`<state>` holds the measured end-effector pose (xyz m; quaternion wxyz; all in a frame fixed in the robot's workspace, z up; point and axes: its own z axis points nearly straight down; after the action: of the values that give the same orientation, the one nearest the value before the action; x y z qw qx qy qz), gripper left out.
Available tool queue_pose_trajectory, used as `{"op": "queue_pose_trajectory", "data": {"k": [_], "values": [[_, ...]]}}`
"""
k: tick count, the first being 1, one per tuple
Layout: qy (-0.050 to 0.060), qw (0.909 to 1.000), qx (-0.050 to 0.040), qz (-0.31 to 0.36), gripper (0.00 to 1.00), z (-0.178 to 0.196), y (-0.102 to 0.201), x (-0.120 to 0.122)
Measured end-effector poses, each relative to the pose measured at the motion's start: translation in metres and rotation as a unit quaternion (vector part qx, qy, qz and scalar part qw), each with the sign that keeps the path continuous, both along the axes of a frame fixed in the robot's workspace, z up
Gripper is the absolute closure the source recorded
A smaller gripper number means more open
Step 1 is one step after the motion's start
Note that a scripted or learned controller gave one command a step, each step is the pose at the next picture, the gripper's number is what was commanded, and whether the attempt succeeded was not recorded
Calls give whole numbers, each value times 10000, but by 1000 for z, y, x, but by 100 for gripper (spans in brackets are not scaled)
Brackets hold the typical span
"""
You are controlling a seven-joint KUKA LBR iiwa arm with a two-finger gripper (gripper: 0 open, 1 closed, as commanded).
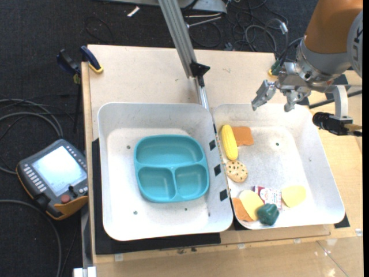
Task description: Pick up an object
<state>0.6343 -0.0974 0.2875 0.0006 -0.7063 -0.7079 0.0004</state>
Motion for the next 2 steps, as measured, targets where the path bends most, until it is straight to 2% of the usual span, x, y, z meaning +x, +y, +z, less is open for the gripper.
{"op": "queue_pose_trajectory", "data": {"k": [1,2], "values": [[0,10000,-1,0,0,0,0,0],[16,10000,-5,-13,0,-47,-4,6]]}}
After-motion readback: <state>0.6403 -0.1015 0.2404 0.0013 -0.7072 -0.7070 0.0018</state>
